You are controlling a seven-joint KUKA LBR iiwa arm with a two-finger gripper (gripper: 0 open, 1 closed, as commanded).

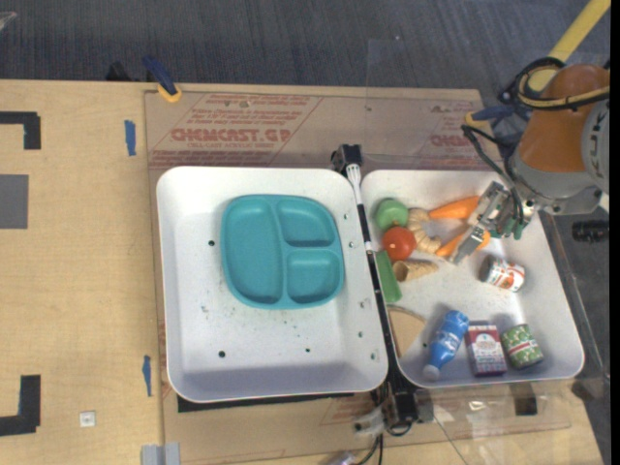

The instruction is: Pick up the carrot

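The carrot point(453, 208) is orange and lies at the back of the right bin point(562, 308), pointing left towards a green toy point(390, 211). A second orange piece point(449, 250) lies just in front of it. My gripper point(481, 223) hangs low at the carrot's right end, reaching in from the right under the orange wrist band. Its metal fingers point(471, 241) stand apart, one behind and one in front of the carrot's thick end. Nothing is visibly clamped between them.
Around the carrot lie a red tomato point(398, 242), beige pieces point(419, 268) and a green strip point(388, 277). A small can point(504, 276), a blue bottle point(445, 340), a red box point(484, 347) and a green can point(521, 345) sit nearer the front. The left bin point(194, 337) bears a teal divided plate point(283, 250).
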